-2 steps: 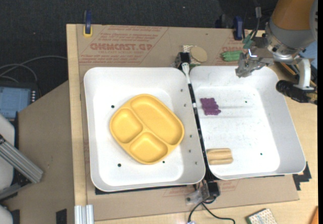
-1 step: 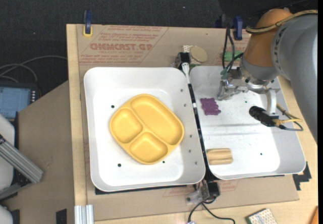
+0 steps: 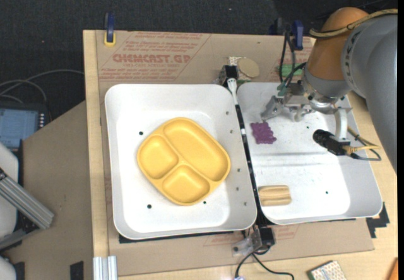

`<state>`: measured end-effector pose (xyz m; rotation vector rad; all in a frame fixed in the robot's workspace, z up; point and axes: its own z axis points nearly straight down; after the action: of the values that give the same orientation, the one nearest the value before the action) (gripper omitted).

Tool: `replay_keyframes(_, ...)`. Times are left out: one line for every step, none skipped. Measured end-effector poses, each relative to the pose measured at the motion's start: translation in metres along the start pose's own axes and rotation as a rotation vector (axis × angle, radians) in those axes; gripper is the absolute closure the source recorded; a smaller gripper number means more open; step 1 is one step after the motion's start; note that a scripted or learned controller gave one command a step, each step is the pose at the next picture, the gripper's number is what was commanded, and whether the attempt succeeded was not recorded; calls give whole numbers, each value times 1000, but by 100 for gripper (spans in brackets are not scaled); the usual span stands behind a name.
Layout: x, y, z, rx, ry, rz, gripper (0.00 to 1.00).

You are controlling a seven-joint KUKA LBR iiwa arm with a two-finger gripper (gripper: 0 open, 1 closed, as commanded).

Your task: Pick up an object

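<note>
— Over the right bin (image 3: 353, 203), where's the end effector (image 3: 291, 107)?
— Near its back edge, spread open, holding nothing.
— And the objects?
— A purple piece (image 3: 263, 132) lies just in front; a tan block (image 3: 274, 195) sits near the front edge. The left bin (image 3: 126, 165) holds a yellow divided plate (image 3: 182, 160).

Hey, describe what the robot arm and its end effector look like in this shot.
The arm is a thick, rounded grey body with an orange band above the wrist. It narrows to a silvery metal end effector with thin angled struts. Dark and green cables run down beside the wrist toward it. No markings are legible.
</note>
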<state>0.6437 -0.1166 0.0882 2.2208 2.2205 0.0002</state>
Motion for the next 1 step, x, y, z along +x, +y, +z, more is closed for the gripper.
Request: replay_keyframes(25, -38, 1, -2, 1, 2, 0)
